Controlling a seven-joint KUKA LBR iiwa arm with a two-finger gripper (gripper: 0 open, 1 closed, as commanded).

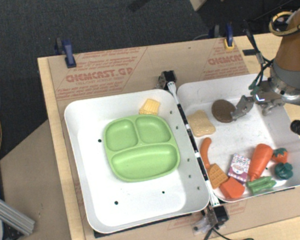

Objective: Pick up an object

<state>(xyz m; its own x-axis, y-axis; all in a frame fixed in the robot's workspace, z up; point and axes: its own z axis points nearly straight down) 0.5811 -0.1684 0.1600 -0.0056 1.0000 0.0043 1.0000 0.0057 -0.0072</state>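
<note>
Two shallow white bins are seen side by side on a cardboard-covered bench (132, 69). In the left bin (96, 207) a green three-compartment plate (141, 147) is laid near the middle, and a small yellow cracker-like piece (149, 107) is set just beyond the plate's far edge, near the bin's far right corner.

The right bin (284, 125) is crowded along its near edge. A tan bread slice (201, 123) is placed against the left wall, and a brown round disc (223, 111) lies just beside it toward the far side. An orange curved piece (205, 152) runs along the left wall, with a waffle-like piece (217, 174) and an orange-red piece (233, 189) near the near left corner. A pink and white packet (239, 166), an upright-leaning carrot (260, 159), a green pod (261, 185), a small red item (279, 154) and a dark green item (283, 170) are clustered toward the near right corner, several touching one another.

The arm (295, 52) is extended in over the right bin's far right corner. The gripper (243, 107) is pointed toward the left, its tip just beside the brown round disc's right edge. Whether the fingers are apart or together cannot be told, and nothing is seen held.
</note>
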